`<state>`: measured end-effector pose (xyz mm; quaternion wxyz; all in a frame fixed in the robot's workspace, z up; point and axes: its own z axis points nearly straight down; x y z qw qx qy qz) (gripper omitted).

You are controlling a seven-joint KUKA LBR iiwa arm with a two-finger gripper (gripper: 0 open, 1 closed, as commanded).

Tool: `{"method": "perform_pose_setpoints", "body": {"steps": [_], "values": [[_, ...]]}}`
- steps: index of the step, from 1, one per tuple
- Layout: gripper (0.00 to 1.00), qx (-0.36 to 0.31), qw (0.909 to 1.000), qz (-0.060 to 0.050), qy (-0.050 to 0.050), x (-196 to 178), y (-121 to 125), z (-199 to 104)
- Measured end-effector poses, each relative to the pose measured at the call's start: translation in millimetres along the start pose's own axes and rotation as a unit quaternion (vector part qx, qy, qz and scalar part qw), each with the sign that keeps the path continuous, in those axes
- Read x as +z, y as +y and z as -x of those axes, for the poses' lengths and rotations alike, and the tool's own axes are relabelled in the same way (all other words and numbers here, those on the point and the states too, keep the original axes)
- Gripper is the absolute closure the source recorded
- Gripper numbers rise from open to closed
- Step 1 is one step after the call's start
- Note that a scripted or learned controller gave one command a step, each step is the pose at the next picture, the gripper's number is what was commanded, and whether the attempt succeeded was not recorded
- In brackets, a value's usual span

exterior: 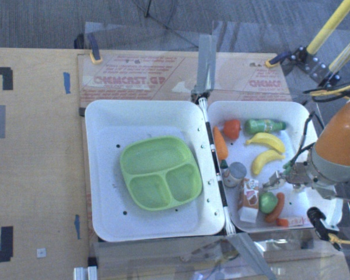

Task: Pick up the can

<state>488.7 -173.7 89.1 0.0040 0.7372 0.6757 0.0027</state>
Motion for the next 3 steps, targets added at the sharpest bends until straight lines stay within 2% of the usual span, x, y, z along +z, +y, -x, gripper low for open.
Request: {"method": "perform_pose_setpoints", "body": {"steps": [1,2,3], "values": [[0.00,0.054,0.9985,-0.001,-0.001,1.5,79.9,16.5],[0.00,0.097,0.9953,-0.001,0.000,0.2,-6.4,12.2],[0.00,0.124,0.9922,-0.005,-0.001,-12.1,0.5,23.0]]}}
